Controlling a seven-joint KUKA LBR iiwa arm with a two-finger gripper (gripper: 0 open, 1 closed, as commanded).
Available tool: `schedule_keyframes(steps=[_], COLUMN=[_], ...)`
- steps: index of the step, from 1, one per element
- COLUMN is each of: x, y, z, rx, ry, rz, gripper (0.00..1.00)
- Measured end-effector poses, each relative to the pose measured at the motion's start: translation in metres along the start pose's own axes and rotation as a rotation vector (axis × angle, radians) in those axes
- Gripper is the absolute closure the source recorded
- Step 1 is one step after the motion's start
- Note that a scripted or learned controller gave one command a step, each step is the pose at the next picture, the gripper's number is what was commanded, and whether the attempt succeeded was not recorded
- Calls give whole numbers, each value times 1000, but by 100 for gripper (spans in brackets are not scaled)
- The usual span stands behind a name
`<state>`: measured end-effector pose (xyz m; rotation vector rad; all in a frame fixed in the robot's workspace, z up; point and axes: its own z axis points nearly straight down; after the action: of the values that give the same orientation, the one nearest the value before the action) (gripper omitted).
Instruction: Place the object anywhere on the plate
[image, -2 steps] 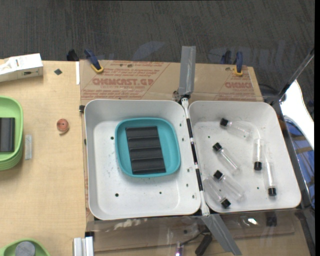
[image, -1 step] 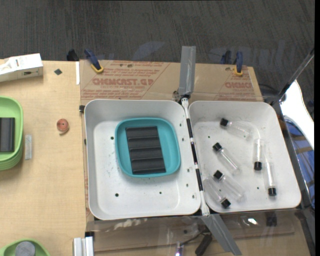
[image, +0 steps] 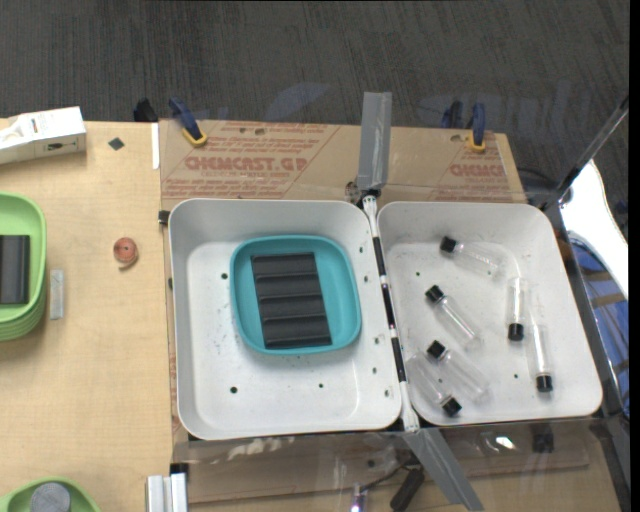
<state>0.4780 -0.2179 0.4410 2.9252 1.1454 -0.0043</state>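
Clear vials (image: 450, 318) scattered, right bin (image: 575, 300) | teal plate (image: 345, 300), left bin (image: 200, 350)

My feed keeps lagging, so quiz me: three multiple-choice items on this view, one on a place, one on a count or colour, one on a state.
1. Where does the teal plate sit?
A. In the left bin
B. In the right bin
C. On the wooden bench

2. How many black caps show on the clear vials in the right bin?
A. Two
B. Four
C. Six

3. How do the vials rest?
A. Upright
B. Lying on their sides
C. Stacked on the plate

Answers: 1 A, the plate lies in the left bin, holding a black ridged insert. 2 C, six caps can be counted. 3 B, all lie flat on the bin floor.
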Motion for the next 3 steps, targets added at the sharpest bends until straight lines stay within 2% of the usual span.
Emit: schedule_keyframes(steps=[2, 3], x=[-1, -3], y=[1, 3], z=[0, 0], rx=[0, 0], ry=[1, 0], rz=[108, 235], gripper=[0, 0])
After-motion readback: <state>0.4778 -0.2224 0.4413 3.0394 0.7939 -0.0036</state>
